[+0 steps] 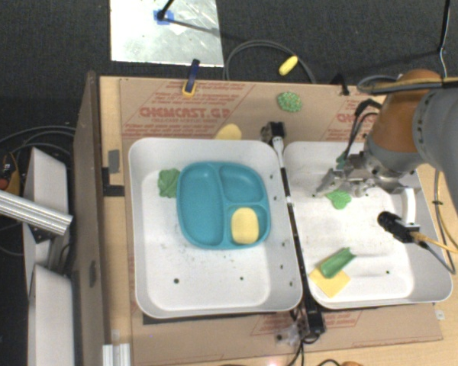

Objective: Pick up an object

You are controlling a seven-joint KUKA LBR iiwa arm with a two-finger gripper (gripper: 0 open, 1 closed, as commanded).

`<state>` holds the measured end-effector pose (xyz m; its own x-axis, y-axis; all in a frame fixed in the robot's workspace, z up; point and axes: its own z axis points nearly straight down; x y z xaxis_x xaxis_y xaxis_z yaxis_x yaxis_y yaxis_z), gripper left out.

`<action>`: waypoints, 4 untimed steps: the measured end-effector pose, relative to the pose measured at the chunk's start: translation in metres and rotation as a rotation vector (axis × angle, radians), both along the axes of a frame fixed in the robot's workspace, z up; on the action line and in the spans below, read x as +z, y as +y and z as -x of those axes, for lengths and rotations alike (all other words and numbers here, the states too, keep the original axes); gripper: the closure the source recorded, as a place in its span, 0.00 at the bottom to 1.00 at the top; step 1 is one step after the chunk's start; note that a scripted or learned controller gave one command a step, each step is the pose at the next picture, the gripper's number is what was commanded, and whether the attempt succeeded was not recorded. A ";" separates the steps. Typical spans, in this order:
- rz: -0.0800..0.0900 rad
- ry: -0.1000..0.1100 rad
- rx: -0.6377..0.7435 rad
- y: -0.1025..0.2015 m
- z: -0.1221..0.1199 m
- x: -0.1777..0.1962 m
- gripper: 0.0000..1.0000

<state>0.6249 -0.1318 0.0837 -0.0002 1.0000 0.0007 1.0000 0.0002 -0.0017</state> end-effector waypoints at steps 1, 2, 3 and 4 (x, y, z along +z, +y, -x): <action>0.006 -0.013 -0.003 -0.054 0.010 0.098 0.00; -0.002 0.002 0.007 0.002 0.018 -0.005 0.00; 0.004 -0.004 -0.003 -0.053 0.030 0.001 0.00; -0.001 -0.017 0.015 0.046 -0.049 0.075 0.00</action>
